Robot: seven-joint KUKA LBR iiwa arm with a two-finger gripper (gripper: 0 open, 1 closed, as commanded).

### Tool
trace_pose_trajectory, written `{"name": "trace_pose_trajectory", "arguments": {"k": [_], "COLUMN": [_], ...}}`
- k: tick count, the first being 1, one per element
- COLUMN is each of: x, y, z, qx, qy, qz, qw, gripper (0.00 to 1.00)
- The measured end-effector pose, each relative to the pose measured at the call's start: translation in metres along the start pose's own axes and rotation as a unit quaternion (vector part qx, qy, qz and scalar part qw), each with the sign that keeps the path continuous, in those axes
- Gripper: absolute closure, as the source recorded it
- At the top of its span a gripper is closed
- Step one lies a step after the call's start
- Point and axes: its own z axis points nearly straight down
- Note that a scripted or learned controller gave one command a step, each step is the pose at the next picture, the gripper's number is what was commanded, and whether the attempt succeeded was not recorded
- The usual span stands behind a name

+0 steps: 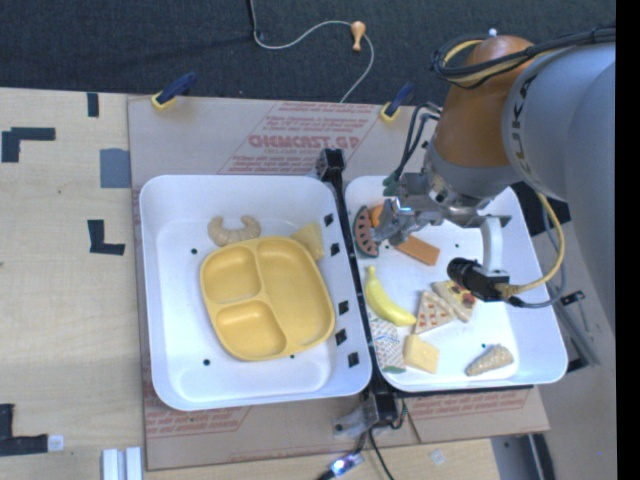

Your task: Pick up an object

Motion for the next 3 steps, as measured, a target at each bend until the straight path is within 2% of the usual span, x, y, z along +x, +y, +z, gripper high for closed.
{"name": "trace_pose_trajectory", "arguments": {"k": [1,2,3], "x": [-0.001,-0.001,0.0], "y": [-0.012,-0.006,-0.006], "z": [-0.003,0.001,-0.019], "qx": [0.001,0.0,-0.001], "qy": [0.0,0.0,0.0], "qz": [0.001,0.0,0.0], "qw": [1.0,1.0,1.0], "gripper": [1.0,1.0,1.0]}}
